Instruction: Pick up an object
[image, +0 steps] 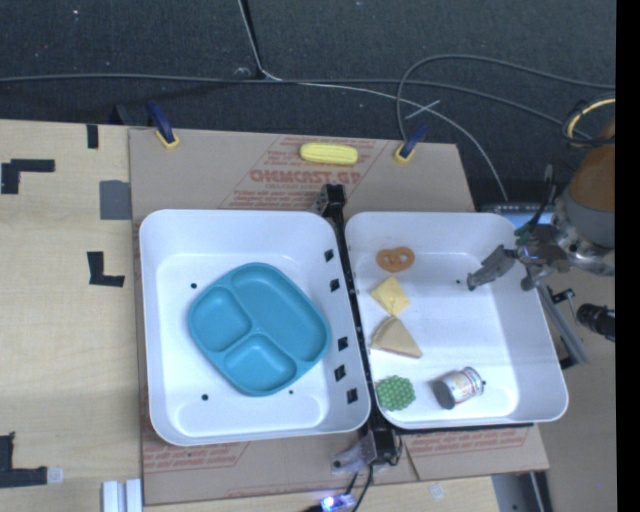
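Glossy white plastic bins (160, 330); matt blue plastic tray (258, 328); shiny metal can (459, 386); cardboard underlay (220, 170)

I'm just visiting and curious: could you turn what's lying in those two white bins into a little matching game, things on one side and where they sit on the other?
Things:
1. blue divided tray
2. pretzel
3. green ball
4. metal can

Places:
A. right bin, near front corner beside the divider
B. right bin, far end beside the divider
C. middle of the left bin
D. right bin, front, lying on its side, to the right of the green ball

Pairs: 1-C, 2-B, 3-A, 4-D
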